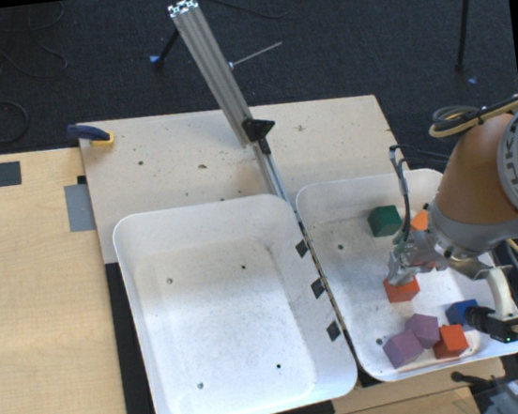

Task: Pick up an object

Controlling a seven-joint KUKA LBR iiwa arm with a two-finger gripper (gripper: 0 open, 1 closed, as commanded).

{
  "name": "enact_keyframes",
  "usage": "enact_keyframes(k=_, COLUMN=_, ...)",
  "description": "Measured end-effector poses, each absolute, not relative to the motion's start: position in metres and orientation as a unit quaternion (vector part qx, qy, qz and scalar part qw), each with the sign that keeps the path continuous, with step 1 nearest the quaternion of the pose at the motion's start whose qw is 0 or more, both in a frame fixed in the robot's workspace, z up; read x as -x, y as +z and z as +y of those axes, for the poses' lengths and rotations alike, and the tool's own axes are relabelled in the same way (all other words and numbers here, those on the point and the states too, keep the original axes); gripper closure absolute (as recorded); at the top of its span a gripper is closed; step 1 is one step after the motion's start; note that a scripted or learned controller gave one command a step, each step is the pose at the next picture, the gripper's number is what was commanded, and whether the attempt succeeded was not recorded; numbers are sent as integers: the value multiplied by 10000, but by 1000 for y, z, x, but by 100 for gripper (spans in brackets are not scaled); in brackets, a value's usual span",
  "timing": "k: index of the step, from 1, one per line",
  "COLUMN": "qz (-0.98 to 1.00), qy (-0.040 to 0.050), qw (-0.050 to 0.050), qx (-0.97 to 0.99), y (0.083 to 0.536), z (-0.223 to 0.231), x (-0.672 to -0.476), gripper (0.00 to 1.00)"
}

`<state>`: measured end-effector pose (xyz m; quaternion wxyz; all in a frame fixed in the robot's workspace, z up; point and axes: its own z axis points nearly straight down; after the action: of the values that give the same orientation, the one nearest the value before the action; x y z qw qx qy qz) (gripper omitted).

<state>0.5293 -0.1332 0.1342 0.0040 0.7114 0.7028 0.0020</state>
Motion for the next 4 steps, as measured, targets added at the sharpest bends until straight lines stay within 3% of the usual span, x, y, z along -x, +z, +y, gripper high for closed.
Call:
enact_keyframes(k=3, qz=7073, qy=8, qw=15, qx=-7069, y=284, z=-148, x=-524, gripper=100)
enact_keyframes(k=4, qz=7084, qy=0, qw=-7, qx=-7058, y=284, z=-105, x=-543, gripper=100)
